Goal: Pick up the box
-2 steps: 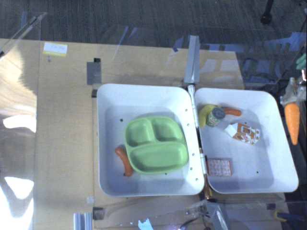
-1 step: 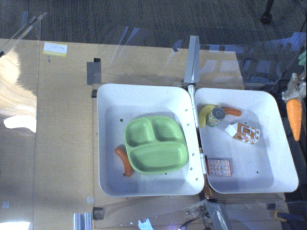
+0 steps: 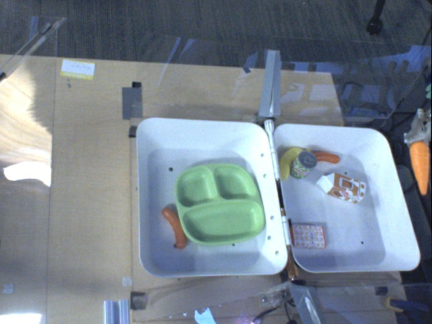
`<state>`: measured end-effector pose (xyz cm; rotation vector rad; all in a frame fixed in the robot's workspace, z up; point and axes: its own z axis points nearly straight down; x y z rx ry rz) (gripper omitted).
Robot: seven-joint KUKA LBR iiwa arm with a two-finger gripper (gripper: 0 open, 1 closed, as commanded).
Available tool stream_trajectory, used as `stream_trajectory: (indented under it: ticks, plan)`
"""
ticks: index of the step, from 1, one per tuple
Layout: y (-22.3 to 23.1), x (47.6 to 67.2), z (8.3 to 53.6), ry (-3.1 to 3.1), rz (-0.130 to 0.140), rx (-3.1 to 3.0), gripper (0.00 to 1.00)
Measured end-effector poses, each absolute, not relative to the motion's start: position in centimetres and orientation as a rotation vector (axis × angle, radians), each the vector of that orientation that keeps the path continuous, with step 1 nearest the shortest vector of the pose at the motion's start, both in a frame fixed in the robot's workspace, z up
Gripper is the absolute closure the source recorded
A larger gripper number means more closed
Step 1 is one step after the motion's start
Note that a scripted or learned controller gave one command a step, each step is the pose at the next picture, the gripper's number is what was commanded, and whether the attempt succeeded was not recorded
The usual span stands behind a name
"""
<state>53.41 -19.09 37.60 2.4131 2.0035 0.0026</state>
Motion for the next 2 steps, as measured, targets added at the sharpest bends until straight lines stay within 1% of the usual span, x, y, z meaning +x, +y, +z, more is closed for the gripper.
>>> stream_trajectory:
  ticks: [1,2]
  plan:
    - [-17.1,50.3,15.7,2.002,0.001,2.420,1.00]
    - [-9.9,53.0,22.0,2.001,0.006,2.417,1.00]
